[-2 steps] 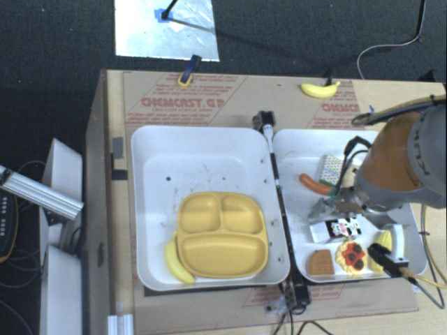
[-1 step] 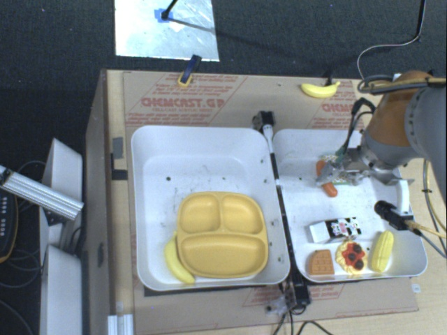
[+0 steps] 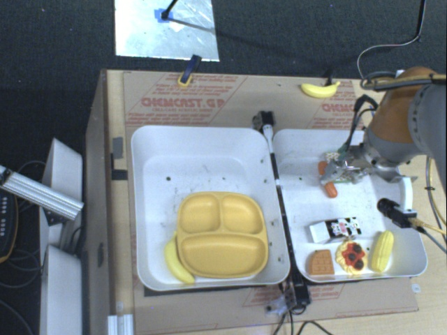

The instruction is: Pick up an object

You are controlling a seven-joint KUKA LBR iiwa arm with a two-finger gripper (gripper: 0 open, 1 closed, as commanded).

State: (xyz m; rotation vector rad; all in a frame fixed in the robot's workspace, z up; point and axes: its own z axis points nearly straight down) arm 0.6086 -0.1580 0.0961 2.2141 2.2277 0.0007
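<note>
Claw (image 3: 340, 167) working low in right bin (image 3: 412, 260), pick not done yet.
Can't tell claw state; it's hovering at an orange toy carrot (image 3: 329, 188) lying on bin floor, nothing lifted. Grasp & lift remaining, judging from this.

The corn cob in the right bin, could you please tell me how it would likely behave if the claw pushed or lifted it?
The corn cob looks rounded and elongated, so a sideways push would probably roll it. It lies beside the bin wall, which may block its rolling and crowd a grasp. It looks like a moulded toy, so likely stiff and light, perhaps slippery.
</note>
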